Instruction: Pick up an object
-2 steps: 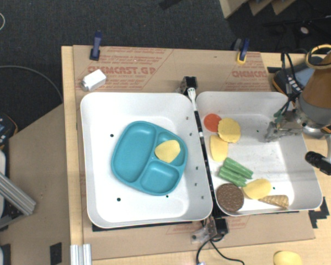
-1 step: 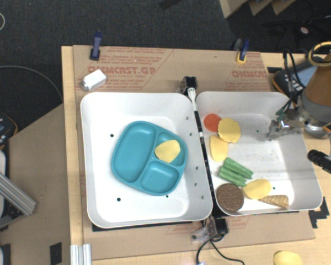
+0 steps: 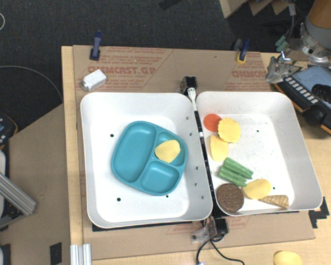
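Resting on a cardboard-topped bench (image 3: 154, 65) over dark carpet, two white bins — left bin (image 3: 99, 203) holding a teal tray (image 3: 133, 159), right bin (image 3: 287, 131) food toys; gripper (image 3: 277, 66) off the bench's far right corner — grip state unclear.

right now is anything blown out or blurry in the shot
Camera view: even overhead light, soft shadows; the white left bin looks bright but keeps its edges; the teal divided plate is sharp; the grey arm's gripper at top right is slightly soft.

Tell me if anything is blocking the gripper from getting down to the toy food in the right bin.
Nothing visible blocks it. The gripper sits beyond the right bin's far right corner, above the bench. The food pieces, such as the green beans and brown cookie, lie uncovered along the bin's left and near side.
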